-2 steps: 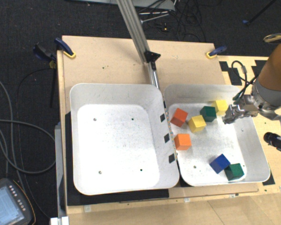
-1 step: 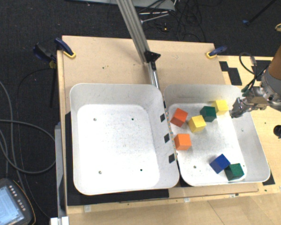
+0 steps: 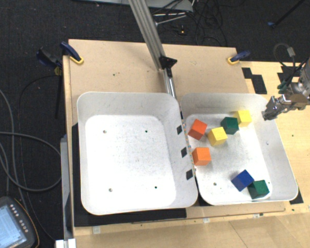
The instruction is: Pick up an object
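Hidden or cut off: you see the arm (image 3: 306, 81) only at the right edge, most of it outside the frame; the gripper (image 3: 273, 111) is small and dark, over the right bin's upper right rim.
Tool state: you cannot tell how far the fingers are parted; nothing shows between them.
Right bin (image 3: 279, 154): it holds seven blocks.
Upper cluster: yellow block (image 3: 244, 117) touching a green block (image 3: 230, 124); a second yellow block (image 3: 217, 136) just beside that green one; an orange block (image 3: 197, 129) near the left wall.
Middle: a second orange block (image 3: 201, 155) close to the left wall, below the first.
Lower right corner: blue block (image 3: 242, 180) touching a second green block (image 3: 259, 189), which sits against the rim.
Left bin (image 3: 93, 154): its rim meets the right bin's rim at the centre.
Open room: you have bare floor in the right bin's middle and right side, between the upper cluster and the lower pair.
Edges: the nearest block to the gripper is the upper yellow one, apart from it.
Bench (image 3: 206, 61): clamps at the far corners.
Writing: a screen (image 3: 5, 226) at lower left, text too small to read.
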`<move>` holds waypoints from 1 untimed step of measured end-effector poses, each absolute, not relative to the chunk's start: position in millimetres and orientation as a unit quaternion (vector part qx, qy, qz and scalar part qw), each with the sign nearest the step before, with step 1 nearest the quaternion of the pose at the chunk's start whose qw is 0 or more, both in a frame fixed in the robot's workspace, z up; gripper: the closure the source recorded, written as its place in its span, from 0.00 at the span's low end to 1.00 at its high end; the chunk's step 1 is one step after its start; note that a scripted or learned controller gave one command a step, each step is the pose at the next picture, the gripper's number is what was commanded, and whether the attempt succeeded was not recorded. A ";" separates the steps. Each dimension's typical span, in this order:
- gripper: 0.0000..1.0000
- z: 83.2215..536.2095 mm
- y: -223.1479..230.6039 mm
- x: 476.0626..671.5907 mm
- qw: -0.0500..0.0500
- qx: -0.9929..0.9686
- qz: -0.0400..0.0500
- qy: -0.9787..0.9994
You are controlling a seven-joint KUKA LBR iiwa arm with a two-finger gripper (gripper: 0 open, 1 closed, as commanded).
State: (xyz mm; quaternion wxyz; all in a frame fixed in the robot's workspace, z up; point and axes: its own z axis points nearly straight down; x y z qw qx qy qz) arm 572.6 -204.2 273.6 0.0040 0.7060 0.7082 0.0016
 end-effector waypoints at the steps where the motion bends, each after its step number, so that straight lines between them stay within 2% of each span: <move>1: 1.00 259.2 -146.2 587.7 -0.001 0.704 0.001 0.710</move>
